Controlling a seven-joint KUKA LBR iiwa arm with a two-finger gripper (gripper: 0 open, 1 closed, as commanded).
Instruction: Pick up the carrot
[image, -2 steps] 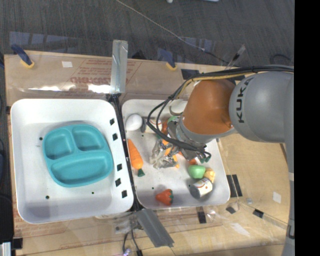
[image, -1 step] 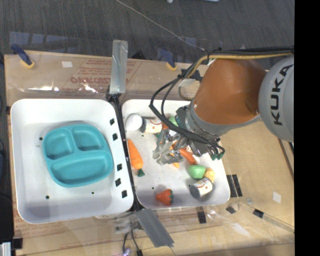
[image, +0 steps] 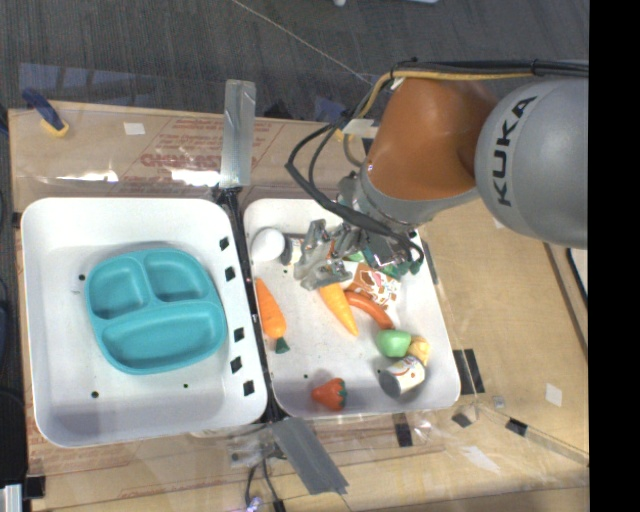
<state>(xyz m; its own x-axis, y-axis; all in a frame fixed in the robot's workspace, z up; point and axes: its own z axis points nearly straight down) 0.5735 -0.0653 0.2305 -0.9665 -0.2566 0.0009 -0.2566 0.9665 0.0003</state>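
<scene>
An orange carrot (image: 268, 310) with a small green stem end lies along the left wall of the right bin (image: 300, 400), pointing toward the front. A second orange, cone-shaped piece (image: 340, 308) lies in the middle of that bin. My gripper (image: 318, 258) hangs low over the bin's back half, just above and behind the cone-shaped piece and to the right of the carrot. Nothing is seen held in it. The arm's orange band and cables cover the bin's back right corner.
The right bin also holds a white ball (image: 266, 243), a red pepper (image: 372, 311), a green item (image: 394, 343), a small can (image: 402, 377) and a red-orange fruit (image: 330, 394). A teal divided plate (image: 155, 308) lies in the left bin (image: 50, 400).
</scene>
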